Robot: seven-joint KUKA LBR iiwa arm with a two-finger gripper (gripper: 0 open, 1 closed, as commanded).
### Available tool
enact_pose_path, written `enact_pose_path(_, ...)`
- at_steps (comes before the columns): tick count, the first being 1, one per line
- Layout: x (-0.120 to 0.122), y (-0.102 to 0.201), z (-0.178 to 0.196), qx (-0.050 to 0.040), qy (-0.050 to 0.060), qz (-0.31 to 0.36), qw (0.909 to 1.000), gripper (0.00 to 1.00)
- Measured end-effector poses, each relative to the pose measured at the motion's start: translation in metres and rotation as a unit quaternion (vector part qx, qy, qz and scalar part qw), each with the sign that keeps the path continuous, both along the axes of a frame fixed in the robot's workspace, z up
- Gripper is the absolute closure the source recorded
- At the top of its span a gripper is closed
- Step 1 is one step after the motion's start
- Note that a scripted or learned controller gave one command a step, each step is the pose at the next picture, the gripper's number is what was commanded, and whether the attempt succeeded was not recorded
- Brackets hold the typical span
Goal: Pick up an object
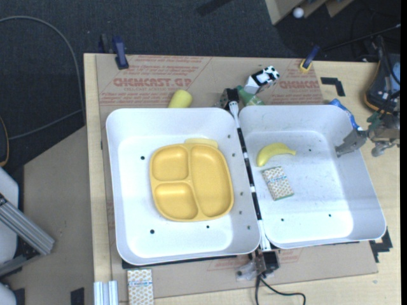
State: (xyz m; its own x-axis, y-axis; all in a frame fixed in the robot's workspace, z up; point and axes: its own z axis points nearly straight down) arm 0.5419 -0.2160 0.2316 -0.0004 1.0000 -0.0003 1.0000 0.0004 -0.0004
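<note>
Red lettering "CHEMCAST GP" runs across the brown cardboard sheet (pixel 210 75) beneath the bins | same print repeats, partly hidden, at upper right | other print illegible.

Two white bins (pixel 127 170); one yellow divided plate (pixel 191 182), one banana (pixel 275 152), one small patterned packet (pixel 278 183), center right of frame.

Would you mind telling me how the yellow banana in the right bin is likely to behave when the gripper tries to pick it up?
The banana is curved and smooth, so it may pivot or slip between fingers. It lies flat on the right bin floor, apart from the small packet, so probably unobstructed. It looks like a light toy.
</note>
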Motion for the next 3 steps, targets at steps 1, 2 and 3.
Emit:
enact_pose_path(1,0.049,0.078,-0.078,0.0014,0.001,0.001,1.0,0.0)
enact_pose_path(2,0.05,0.119,-0.147,0.0007,0.001,0.0,1.0,0.0)
enact_pose_path(3,0.05,0.119,-0.137,0.0005,0.0,0.0,1.0,1.0)
